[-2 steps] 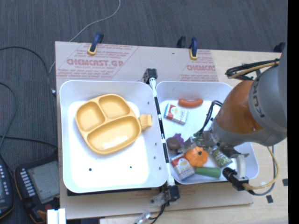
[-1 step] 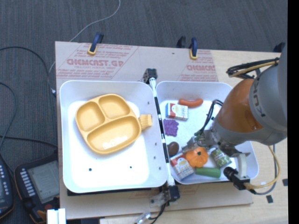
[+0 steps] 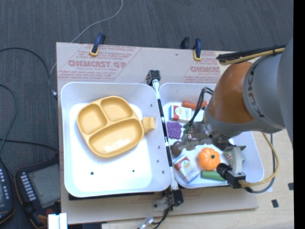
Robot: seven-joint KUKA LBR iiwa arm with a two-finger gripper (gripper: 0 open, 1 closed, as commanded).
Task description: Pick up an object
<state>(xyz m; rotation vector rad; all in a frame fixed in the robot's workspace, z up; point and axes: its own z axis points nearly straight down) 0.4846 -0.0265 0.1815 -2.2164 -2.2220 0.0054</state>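
The desk point(image 3: 95, 56) carries two shallow white bins side by side: the left bin point(image 3: 69, 128) holds a yellow divided plate point(image 3: 112, 125), and the right bin point(image 3: 255, 151) holds the clutter of small things to pick from. The arm point(image 3: 248, 97), grey with its orange band, hangs low over the right bin and covers much of it, so the step in hand looks like the reach or descent toward a candidate, with nothing lifted yet as far as can be seen. The end effector point(image 3: 193, 137) sits near the bin's left side, just beside a purple object point(image 3: 174, 129) and a dark brown piece point(image 3: 175, 149); whether it is open or closed, and whether it touches either, I cannot tell, since the wrist hides the tip. Close by lie a small orange pumpkin point(image 3: 208, 159), a red-and-white carton point(image 3: 181, 112), a small printed box point(image 3: 186, 168) and a green piece point(image 3: 212, 175). The next move likely calls for closing on one item alone, clear of its neighbours, then a straight lift.
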